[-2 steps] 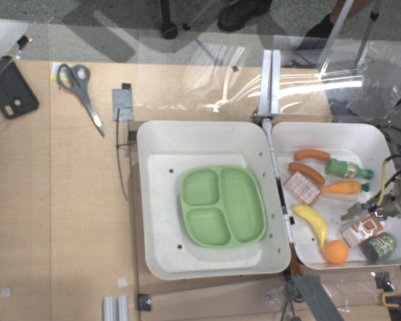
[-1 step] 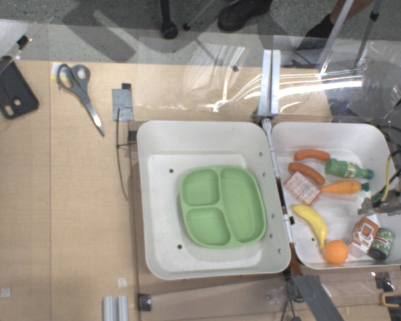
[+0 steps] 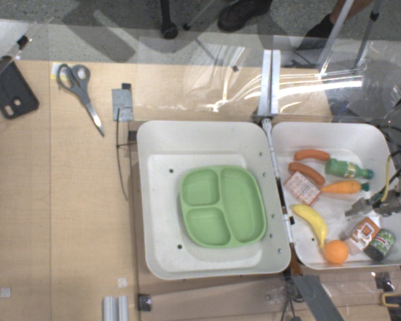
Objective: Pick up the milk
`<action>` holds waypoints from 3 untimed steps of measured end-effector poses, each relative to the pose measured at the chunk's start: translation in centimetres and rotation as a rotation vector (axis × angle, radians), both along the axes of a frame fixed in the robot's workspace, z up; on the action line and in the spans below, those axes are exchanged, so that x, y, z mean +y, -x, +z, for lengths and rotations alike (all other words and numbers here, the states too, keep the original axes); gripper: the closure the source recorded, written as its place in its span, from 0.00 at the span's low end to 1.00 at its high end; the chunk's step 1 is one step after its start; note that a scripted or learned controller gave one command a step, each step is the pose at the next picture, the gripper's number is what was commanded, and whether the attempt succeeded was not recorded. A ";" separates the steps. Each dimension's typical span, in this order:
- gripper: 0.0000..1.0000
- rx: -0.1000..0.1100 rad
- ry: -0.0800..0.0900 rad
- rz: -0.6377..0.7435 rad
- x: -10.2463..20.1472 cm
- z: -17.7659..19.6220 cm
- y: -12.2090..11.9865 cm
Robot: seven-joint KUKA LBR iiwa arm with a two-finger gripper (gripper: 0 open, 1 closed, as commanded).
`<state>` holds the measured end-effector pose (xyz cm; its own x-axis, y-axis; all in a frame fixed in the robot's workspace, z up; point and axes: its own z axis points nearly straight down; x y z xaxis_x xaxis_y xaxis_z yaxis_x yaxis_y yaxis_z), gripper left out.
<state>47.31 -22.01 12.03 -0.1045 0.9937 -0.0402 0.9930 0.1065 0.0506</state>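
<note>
The milk (image 3: 363, 233) is a small white and brown carton lying tilted in the right bin (image 3: 334, 134), near its front right corner. It rests between an orange (image 3: 335, 251) on its left and a dark green can (image 3: 381, 244) on its right. My gripper (image 3: 372, 208) reaches in from the right edge, just above and behind the carton, low over the bin floor. Nothing shows in its grasp, and the arm behind it is cut off by the frame edge.
The right bin also holds a banana (image 3: 311, 221), a carrot (image 3: 341, 188), two sausages (image 3: 310, 155), a green bottle (image 3: 346, 169) and a red-and-white packet (image 3: 302, 188). A green divided plate (image 3: 222, 206) lies in the left bin (image 3: 154, 179). Scissors (image 3: 80, 93) lie on the bench at far left.
</note>
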 end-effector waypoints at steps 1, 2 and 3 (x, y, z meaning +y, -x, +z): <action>0.00 0.051 -0.027 0.138 -0.9 -2.9 1.2; 1.00 0.025 -0.019 0.140 -0.9 -1.2 0.3; 1.00 0.050 -0.023 0.242 1.1 7.1 1.1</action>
<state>46.21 -20.90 19.10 -0.3409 0.9401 -0.0066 0.9401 0.3409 0.0071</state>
